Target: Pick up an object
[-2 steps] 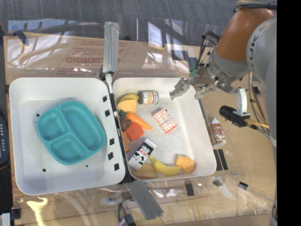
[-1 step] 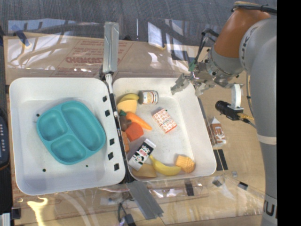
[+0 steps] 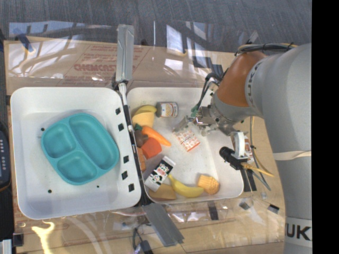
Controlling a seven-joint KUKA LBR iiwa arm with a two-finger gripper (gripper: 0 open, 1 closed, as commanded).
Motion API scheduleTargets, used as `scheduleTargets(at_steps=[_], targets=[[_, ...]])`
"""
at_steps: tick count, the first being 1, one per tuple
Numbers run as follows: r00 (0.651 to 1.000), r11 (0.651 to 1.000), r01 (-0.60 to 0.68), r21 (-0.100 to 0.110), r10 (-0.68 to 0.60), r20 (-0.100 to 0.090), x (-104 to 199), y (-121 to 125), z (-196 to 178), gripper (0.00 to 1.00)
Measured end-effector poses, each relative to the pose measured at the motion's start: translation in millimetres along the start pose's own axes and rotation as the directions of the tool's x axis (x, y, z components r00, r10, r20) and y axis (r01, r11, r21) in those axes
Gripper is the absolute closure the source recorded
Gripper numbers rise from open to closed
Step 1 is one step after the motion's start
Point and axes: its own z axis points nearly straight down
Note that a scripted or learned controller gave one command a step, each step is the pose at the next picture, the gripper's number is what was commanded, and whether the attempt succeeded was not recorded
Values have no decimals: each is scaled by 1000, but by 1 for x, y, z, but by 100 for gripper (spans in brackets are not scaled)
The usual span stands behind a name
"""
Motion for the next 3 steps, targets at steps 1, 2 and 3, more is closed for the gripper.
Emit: scheduleTargets(at_steps=[1,2,3], targets=[[1000,1000,5,-3,-5,0,1,2,-12,100],[1000,1000,5,-2,-5,0,1,2,-11,0],[999,999,50,0,-50,-2,7,-10,1,0]])
